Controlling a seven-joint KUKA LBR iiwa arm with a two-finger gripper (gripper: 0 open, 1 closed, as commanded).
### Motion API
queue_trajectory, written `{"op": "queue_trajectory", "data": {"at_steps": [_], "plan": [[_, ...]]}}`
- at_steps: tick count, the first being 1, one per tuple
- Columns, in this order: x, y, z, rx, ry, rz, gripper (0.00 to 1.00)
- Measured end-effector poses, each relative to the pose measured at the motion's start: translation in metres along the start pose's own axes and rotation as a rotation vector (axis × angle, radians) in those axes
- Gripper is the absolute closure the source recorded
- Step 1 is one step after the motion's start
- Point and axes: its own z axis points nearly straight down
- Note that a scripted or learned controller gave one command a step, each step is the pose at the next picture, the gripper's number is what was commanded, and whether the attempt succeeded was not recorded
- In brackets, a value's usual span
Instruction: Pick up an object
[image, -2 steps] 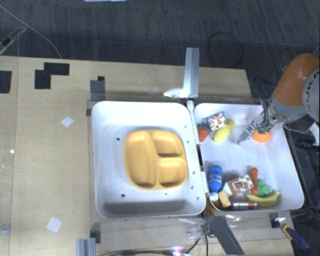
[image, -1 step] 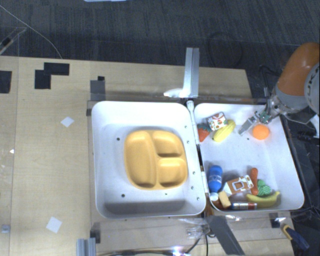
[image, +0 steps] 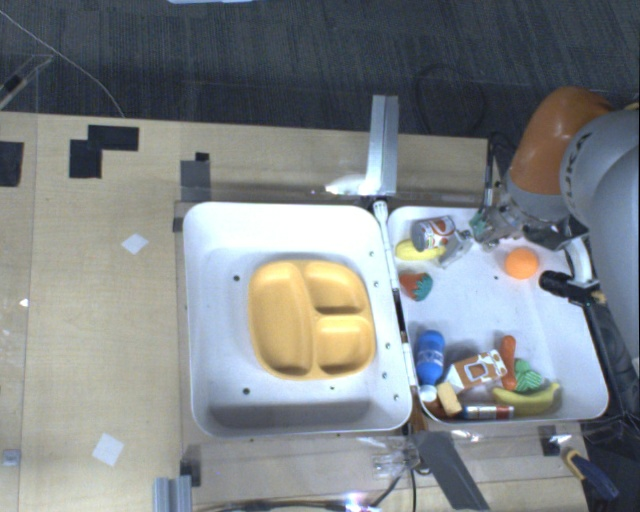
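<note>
We see our gripper (image: 470, 236) at the right bin's (image: 580, 340) far edge, touching the small can (image: 433, 235), finger spread unreadable, with open floor mid-bin around the orange ball (image: 520, 263) and clutter along the near edge.

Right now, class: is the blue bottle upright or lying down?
Lying down: the blue bottle rests lengthwise on the right bin floor.

arm (image: 590, 150) cut off at right edge, can (image: 433, 235) label too small to read
</note>
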Motion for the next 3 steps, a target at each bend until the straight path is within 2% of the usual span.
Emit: {"op": "queue_trajectory", "data": {"at_steps": [1,2,3], "plan": [[0.05,0.015,0.002,-0.002,0.01,0.061,0.0],[-0.008,-0.096,-0.034,-0.007,0.003,-0.143,0.0],[0.014,-0.08,-0.005,-0.003,0.01,0.187,0.0]]}}
